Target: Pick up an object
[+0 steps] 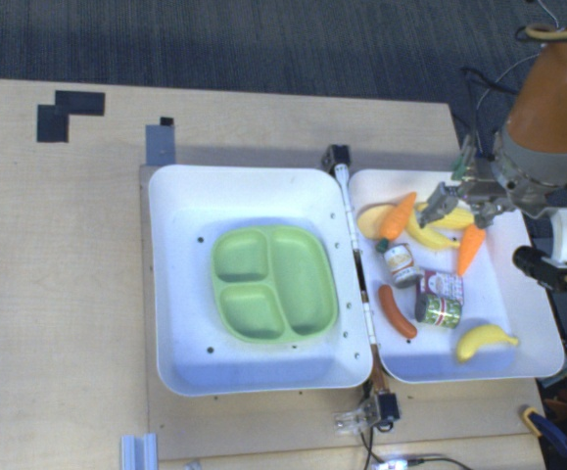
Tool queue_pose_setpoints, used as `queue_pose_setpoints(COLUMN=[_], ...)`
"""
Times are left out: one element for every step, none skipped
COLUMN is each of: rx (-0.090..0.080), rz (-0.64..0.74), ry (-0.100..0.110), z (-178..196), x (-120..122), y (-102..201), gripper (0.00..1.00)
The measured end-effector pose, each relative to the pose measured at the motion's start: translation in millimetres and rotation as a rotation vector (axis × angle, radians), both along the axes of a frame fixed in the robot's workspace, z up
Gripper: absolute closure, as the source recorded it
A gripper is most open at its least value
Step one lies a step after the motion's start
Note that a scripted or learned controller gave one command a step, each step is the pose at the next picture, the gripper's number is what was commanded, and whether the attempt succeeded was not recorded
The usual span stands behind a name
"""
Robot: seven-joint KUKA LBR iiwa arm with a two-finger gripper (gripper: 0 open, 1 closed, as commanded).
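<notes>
The pincer [456, 200] is seen low over the right bin [533, 355]; whether it is wide or narrow cannot be told. A banana [438, 235] lies directly beneath it, with one carrot [395, 217] to its left and another carrot [470, 249] just below it.

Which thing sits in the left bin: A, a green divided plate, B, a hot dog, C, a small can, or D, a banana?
A: the green divided plate lies alone in the left bin, while the banana, hot dog and can all lie in the right bin.
</notes>
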State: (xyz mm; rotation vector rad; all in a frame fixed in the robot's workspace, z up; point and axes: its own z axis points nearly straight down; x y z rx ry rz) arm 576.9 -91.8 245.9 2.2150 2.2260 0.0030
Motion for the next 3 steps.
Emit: queue_pose_setpoints(rx=[0.000,0.000,0.001], rz=[-0.003,-0.001,0.000], ry=[0.005,-0.002,0.000], z=[-151.1,-138.8,-60.7], x=[-1.0,1.4,-57.7], y=[-14.4,-13.8,20.7], gripper=[0.00,1.00,1.00])
